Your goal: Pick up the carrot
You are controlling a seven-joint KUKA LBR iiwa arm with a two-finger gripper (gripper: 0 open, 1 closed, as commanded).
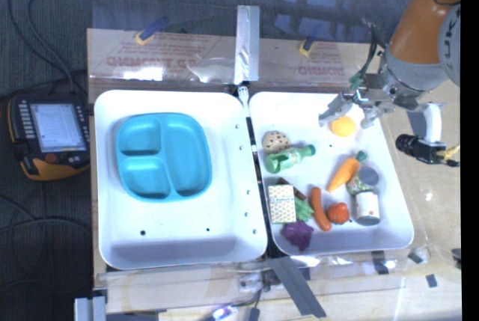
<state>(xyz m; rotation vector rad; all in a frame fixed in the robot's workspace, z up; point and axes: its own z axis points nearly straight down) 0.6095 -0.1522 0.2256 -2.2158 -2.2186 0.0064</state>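
The carrot [343, 173], orange with a small green top, lies at a slant in the right bin [397, 237], right of centre. My gripper [350, 116] hangs over the bin's back right part, above and behind the carrot and apart from it. Its fingers [330, 116] are spread open. A yellow lemon-like ball [343, 126] sits just below the gap between them, and the fingers do not close on it.
Near the carrot lie a grey can [367, 179], a white can [367, 207], a tomato [338, 213], a red sausage [319, 209], a green bottle [290, 157], a cookie [275, 140], a cracker box [281, 203] and a purple item [298, 236]. The left bin holds a blue divided plate [162, 155].
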